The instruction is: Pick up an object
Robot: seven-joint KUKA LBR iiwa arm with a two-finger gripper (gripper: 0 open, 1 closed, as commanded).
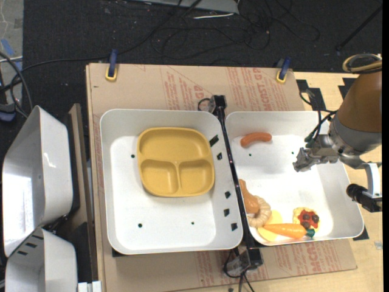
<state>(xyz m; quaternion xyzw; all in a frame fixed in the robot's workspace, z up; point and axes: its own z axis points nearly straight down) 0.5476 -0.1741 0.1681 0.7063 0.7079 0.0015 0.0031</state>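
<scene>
Gripper (302,162) over the right bin (340,190), near its far right part, hanging from the grey and orange arm (358,117); nothing seen between the dark fingers; whether apart or together, cannot tell. Sausage (256,139) lying just left of the gripper and a little farther back, clear of it. Carrot (284,229) at the near edge of the same bin, well apart from the gripper; small pizza slice (306,217) touching the carrot's right end; pale shrimp-like piece (253,204) just left of the carrot, by the wall between the bins. Yellow divided plate (176,161) in the left bin (121,224), far left of the gripper; cardboard sheet (182,84) under both bins.
</scene>
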